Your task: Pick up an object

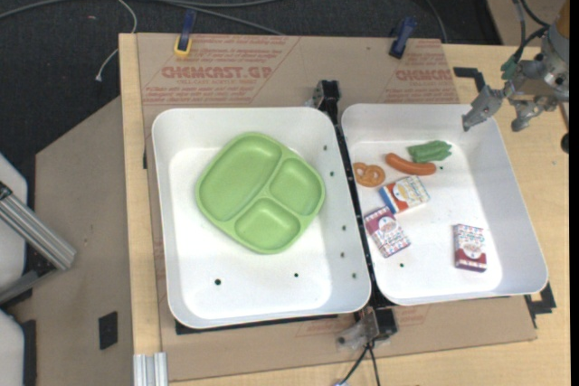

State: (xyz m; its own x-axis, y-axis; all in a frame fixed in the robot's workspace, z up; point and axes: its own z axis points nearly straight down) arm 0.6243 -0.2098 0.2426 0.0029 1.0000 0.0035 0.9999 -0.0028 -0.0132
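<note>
Gripper (pixel 500 110) hangs at the top right corner of the right bin (pixel 520 203), its two fingers spread wide with nothing between them; one finger tip sits over the bin's upper rim, the other further right. Candidate objects all lie in that bin, below and to the left of the gripper. Nearest are the green pepper (pixel 430 151) and the orange sausage (pixel 410 164), touching each other; both look like light, stiff plastic toys with smooth rounded skins that could slip, so closing across the sausage's narrow width seems the safer hold. A pretzel (pixel 367 174) lies just left of them, thin and flat, probably hard to get under. Three small cartons look light and slightly crushable: one (pixel 405 194) near the sausage, one (pixel 387 231) by the centre divider, and one (pixel 469 247) well apart toward the lower right, the least crowded, best pinched across its short sides. The green plate (pixel 261 192) rests in the left bin (pixel 181 221).
</note>
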